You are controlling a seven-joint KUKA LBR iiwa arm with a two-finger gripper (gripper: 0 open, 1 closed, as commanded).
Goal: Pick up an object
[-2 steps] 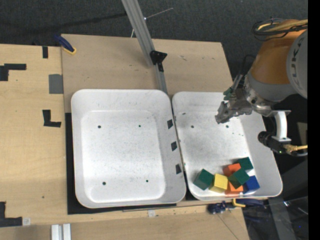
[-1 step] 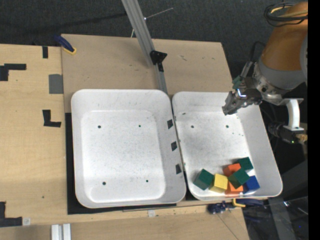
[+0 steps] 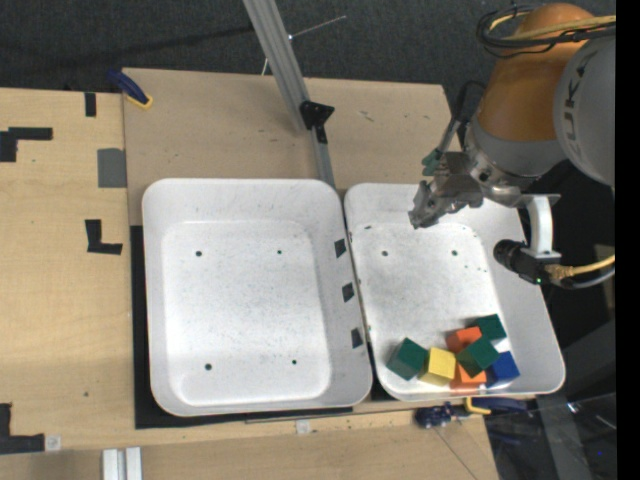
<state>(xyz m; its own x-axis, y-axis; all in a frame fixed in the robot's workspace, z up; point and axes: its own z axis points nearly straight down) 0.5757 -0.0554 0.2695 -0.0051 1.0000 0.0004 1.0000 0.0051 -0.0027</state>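
The only lettering that can be read stands on the grey arm (image 3: 600,88) at the upper right: dark capital letters running down its casing beside the orange band, of which "UK" shows, cut off by the frame edge, a part of the maker's name. The bins, the blocks and the bench carry no legible text, numbers or signs.
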